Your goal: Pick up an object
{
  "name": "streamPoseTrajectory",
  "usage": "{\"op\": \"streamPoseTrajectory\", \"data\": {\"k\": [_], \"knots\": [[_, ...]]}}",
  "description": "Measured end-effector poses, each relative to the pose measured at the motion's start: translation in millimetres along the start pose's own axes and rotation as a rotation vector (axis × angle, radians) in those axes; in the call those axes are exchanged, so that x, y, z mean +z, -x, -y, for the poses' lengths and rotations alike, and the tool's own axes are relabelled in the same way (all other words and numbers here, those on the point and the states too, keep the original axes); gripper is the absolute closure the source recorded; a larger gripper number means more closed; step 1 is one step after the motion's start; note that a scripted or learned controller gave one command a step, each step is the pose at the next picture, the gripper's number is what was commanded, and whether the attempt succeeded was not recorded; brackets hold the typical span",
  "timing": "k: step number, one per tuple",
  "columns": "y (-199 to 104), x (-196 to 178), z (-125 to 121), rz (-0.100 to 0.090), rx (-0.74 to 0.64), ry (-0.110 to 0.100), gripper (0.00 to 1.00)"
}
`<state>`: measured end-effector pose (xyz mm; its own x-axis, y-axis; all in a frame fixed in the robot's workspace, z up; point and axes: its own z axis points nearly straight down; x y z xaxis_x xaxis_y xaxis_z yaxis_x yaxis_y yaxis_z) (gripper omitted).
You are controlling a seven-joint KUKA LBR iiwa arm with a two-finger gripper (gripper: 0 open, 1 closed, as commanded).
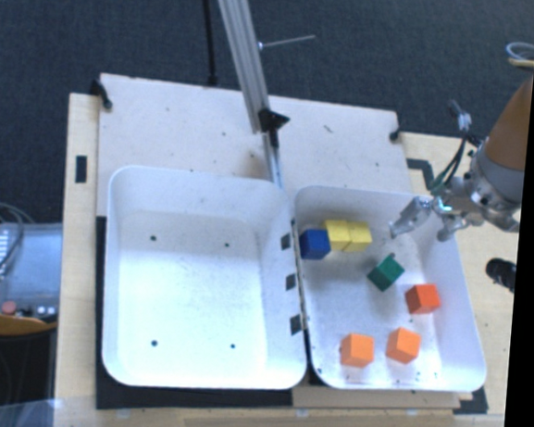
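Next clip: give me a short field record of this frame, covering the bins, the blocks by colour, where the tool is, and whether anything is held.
right white bin: blue block, yellow block, green block, three orange blocks
blue and yellow: side by side, appear to touch
left white bin: beside the right one
tool: over right bin's far right part
held: nothing seen between fingers

Gripper [424, 222] open above right bin [464, 300]; 3 orange blocks [404, 345] inside.
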<state>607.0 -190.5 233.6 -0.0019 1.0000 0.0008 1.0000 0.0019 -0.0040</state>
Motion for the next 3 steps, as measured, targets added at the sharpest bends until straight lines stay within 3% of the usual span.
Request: {"op": "streamPoseTrajectory", "data": {"k": [1,3], "knots": [[0.2,-3.1,-0.9,0.002,-0.002,0.005,0.0],[15.3,101.0,-0.9,0.002,0.004,-0.001,0.0]]}}
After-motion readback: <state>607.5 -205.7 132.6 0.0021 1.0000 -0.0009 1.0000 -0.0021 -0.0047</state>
